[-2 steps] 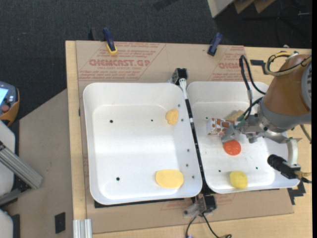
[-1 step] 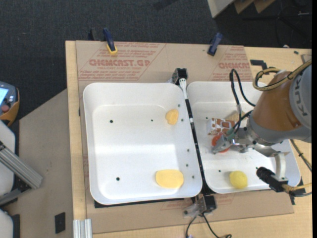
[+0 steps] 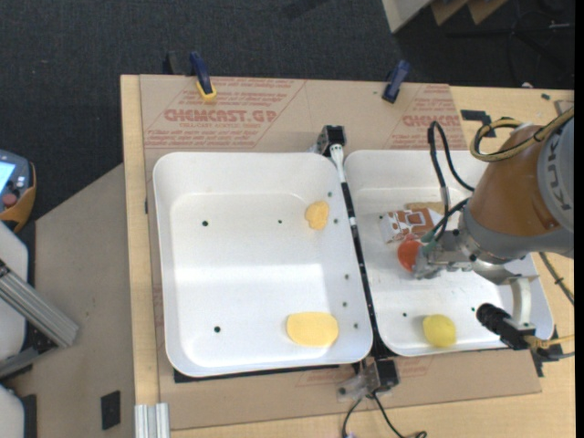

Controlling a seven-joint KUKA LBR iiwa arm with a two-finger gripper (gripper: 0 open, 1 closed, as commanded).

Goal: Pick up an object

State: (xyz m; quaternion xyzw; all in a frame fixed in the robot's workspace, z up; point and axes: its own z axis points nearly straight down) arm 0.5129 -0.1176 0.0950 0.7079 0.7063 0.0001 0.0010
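My gripper [image 3: 422, 261] reaches into the right bin [image 3: 383, 318] from the right, low over its middle. A small red-orange object [image 3: 407, 255] sits right at the gripper's tip, touching or very close to it. Just behind it lies a white and orange patterned packet [image 3: 408, 221]. A yellow lemon-like object [image 3: 439, 330] rests near the right bin's front edge. In the left bin [image 3: 219, 272], a small yellow-orange piece [image 3: 317, 214] lies by the right wall and a larger yellow oval [image 3: 312, 328] lies at the front right.
The grey arm with its orange band [image 3: 511, 194] covers the right bin's right side. Black cables [image 3: 443, 158] loop above it. Clamps [image 3: 203, 78] hold the cardboard base at the back. A black divider [image 3: 351, 235] separates the bins.
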